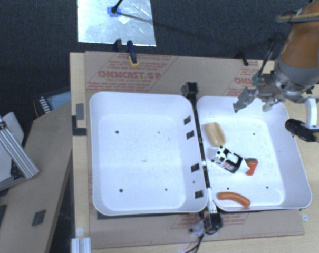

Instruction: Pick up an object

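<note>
Objects lie in the right-hand shallow white bin [286, 157], all below and apart from the grey two-finger gripper [255, 103]: a tan oblong block [215, 134] nearest it, a black-and-white patterned item [227, 159] farther down, a small orange-red piece [251, 166] beside that, and an orange sausage-shaped thing [233, 198] farthest. The gripper's fingers stand spread apart, holding nothing, over the bin's upper edge

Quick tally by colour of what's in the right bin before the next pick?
Tan: 1, block
Black and white: 1, toy
Red-orange: 2, small piece beside the toy; sausage near the front wall
Total: 4, all in the right bin
</note>
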`<state>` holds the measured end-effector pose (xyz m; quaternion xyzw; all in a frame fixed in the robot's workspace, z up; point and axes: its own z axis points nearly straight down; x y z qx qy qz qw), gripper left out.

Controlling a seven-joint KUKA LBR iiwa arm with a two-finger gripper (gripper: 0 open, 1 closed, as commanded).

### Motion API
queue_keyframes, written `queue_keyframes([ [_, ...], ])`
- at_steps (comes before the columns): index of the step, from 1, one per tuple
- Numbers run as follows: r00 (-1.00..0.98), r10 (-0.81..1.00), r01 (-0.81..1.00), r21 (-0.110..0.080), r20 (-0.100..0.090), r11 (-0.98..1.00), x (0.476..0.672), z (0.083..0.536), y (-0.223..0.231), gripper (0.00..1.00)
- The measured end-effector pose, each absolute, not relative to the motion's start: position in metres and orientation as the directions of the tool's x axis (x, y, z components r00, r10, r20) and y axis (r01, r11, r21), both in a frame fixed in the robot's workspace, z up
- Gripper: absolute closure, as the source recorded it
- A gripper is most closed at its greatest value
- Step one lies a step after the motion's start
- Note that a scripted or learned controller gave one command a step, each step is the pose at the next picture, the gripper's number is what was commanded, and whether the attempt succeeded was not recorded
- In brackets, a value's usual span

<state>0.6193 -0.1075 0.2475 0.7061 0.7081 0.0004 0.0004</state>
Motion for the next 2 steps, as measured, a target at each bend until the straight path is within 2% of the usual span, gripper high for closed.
queue_keyframes([
  [1, 0.004, 1.0, 1.0, -0.012, 0.003, -0.004, 0.515, 0.126, -0.142, 0.0],
  [2, -0.002, 1.0, 1.0, 0.003, -0.001, 0.002, 0.522, 0.143, -0.141, 1.0],
])
